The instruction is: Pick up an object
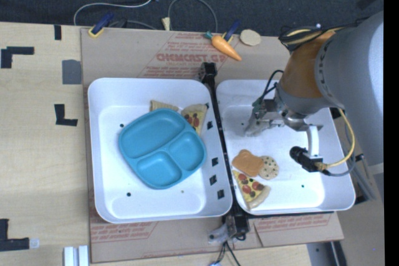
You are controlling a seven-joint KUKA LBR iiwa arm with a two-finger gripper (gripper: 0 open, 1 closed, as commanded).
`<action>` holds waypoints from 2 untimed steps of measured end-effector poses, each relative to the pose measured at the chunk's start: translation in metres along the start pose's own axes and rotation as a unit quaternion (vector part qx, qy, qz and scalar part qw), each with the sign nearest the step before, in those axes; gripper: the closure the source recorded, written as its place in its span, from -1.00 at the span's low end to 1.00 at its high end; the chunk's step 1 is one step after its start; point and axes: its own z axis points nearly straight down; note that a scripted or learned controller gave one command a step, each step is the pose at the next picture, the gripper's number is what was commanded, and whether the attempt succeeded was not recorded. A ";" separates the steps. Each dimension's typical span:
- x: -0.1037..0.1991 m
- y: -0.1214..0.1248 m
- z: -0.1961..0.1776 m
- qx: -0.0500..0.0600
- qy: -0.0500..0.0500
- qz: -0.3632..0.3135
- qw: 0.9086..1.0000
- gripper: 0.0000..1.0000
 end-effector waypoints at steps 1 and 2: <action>0.085 -0.013 -0.092 0.001 0.004 -0.004 1.000 1.00; 0.080 -0.014 -0.087 0.004 0.003 -0.001 1.000 -1.00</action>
